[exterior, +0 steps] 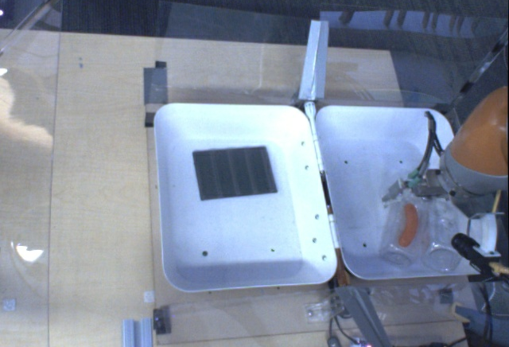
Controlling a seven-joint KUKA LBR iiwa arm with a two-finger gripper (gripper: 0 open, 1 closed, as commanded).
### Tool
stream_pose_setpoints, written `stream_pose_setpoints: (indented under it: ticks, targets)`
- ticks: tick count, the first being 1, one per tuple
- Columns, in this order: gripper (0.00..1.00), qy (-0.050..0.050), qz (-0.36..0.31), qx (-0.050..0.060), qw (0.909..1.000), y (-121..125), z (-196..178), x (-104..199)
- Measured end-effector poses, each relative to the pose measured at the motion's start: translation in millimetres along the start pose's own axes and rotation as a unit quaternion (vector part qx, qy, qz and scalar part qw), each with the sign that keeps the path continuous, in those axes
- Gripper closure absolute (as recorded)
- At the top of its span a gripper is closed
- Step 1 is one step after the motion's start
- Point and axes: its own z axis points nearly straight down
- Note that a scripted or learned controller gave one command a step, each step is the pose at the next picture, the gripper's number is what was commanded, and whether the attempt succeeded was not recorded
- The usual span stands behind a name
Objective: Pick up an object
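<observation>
Light wooden counter (95, 202) over dark carpet, two shallow white bins carried side by side. The pincer (413, 230) is seen low in the right bin (358, 162), hanging from the grey arm with the orange band (485, 134) that enters from the right. The fingers look like clear plastic and are hard to separate from the bin floor, so how wide they stand cannot be told. An orange object (408, 226), small and elongated, is seen right at the pincer, apparently between or just under the clear fingers; whether it is gripped or merely lying on the bin floor cannot be settled. Further out, the left bin (183, 258) carries a dark ribbed rectangular pad (235, 173), flat, well apart from the pincer. Progress judged: approach done, pincer down at the object; a confirmed grasp and the lift are left.
</observation>
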Motion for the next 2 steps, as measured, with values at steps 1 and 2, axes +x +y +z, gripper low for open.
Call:
stream_pose_setpoints:
  ticks: [1, 2]
  targets:
    - [0.00, 0.000, -0.019, -0.005, 0.9998, -14.1, -0.1, -4.6]
    - [0.00, 0.008, -0.030, 0.002, 0.9995, -9.7, 0.7, -13.5]
